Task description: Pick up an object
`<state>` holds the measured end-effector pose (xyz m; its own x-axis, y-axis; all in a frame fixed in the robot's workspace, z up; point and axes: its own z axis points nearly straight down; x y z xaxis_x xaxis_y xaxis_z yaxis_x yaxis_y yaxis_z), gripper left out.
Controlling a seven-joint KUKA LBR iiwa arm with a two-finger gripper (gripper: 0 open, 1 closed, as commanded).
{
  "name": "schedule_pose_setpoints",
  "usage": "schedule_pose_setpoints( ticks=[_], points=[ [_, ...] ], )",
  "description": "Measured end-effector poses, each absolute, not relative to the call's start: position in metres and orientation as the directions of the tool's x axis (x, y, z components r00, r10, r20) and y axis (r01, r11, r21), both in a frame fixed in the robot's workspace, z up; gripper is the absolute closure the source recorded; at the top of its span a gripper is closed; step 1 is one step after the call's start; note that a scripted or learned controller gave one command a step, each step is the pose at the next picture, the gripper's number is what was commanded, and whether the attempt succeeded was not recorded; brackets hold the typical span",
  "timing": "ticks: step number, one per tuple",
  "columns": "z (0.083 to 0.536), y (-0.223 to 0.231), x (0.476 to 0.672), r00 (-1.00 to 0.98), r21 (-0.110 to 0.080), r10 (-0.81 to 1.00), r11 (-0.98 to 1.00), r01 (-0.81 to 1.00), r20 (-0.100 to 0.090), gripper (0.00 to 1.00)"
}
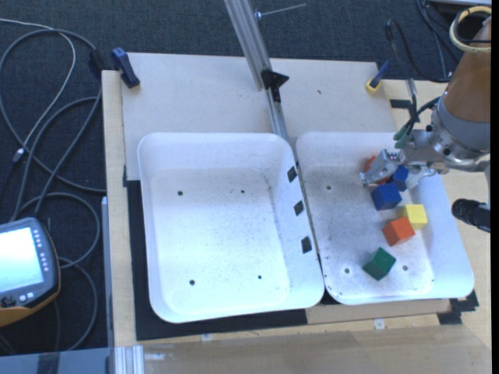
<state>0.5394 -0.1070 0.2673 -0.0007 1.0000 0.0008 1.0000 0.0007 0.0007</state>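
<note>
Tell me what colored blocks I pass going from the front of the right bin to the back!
Green block → orange block → yellow block → blue block, then the gripper at the back.

Grey arm with orange band (473, 92) cut off by the right edge, its two-finger gripper (382, 170) covering part of a small red-orange object (373, 164), grey handheld screen pendant (23, 267) cropped at the left edge
</note>
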Motion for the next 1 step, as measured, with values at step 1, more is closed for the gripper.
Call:
schedule_pose_setpoints(
  ticks=[1],
  points=[
    [0.2074, -0.1799, 0.6163, 0.003, 0.0, 1.0, -0.003, 1.0, -0.003, 0.0]
  ],
)
